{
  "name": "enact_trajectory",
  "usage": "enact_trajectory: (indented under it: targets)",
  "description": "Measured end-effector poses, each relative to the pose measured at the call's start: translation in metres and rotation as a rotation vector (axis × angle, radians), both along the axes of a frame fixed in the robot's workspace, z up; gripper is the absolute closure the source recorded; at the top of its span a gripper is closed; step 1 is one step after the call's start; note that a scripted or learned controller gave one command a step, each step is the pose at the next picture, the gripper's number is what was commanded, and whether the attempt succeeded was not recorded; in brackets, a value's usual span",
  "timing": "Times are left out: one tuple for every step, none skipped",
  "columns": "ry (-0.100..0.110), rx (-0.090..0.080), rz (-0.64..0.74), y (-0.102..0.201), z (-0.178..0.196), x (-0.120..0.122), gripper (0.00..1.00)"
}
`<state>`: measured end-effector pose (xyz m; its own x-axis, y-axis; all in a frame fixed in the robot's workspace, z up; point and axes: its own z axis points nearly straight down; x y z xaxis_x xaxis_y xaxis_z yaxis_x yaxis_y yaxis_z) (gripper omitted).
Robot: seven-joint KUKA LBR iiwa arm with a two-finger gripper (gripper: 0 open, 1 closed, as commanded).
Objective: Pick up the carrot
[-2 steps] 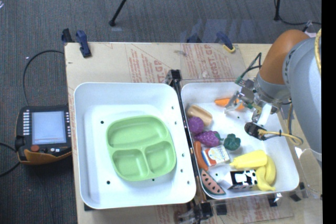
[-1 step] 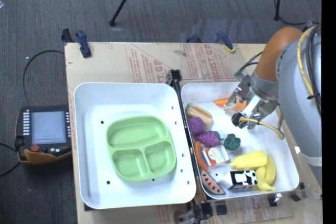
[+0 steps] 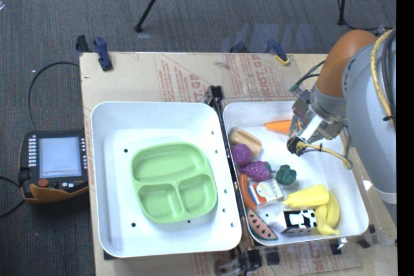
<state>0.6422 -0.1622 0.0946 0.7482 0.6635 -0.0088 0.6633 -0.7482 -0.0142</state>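
Carrot [image 3: 277,127] lies in the upper part of the right bin [image 3: 354,198], right of frame centre. Long axis near horizontal. The tapered tip points frame-left and the thick end runs under the jaws. Jaws open or closed: cannot tell. Red print on bench [image 3: 162,77] is inverted, not legible. Small carton [image 3: 266,191] label is too small to read.

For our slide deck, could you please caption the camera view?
Gripper beside the carrot in the right bin of toy food; green divided plate in the left bin.
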Motion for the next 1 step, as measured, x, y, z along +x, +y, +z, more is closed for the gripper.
enact_trajectory:
  targets:
    - [-0.014, 0.001, 0.121, 0.0556, 0.0541, -0.0506, 1.00]
